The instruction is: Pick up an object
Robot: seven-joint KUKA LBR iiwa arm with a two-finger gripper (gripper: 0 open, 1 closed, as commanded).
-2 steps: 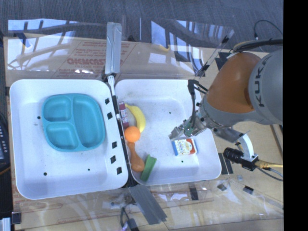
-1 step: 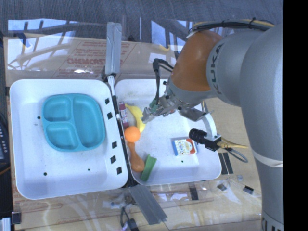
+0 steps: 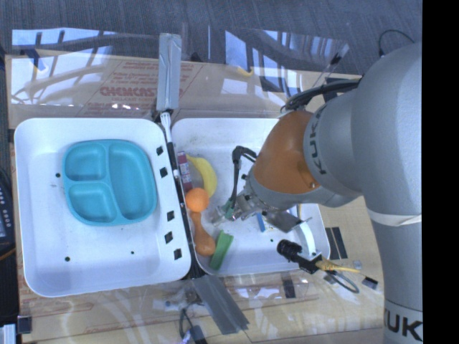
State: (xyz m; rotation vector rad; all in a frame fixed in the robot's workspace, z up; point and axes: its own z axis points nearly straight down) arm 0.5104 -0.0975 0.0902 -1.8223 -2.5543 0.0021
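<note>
My gripper [image 3: 239, 209] hangs low in the right bin [image 3: 244, 264], under the orange wrist band, just right of the objects along the bin's left wall. A yellow banana [image 3: 204, 170] lies at the back of that cluster. An orange ball [image 3: 197, 200] sits in front of it, and a long orange carrot-like piece [image 3: 203, 240] runs toward the front. A green block [image 3: 222, 250] leans beside the carrot, just below-left of the gripper. A small dark red item [image 3: 182, 166] rests against the divider. The arm hides much of the bin's right side.
The left bin [image 3: 43, 264] holds a blue divided plate [image 3: 110, 181] at its middle. A grey strip and black clips run along the divider [image 3: 169, 192] between the bins. Cardboard and tape lie beyond the bins' back edges.
</note>
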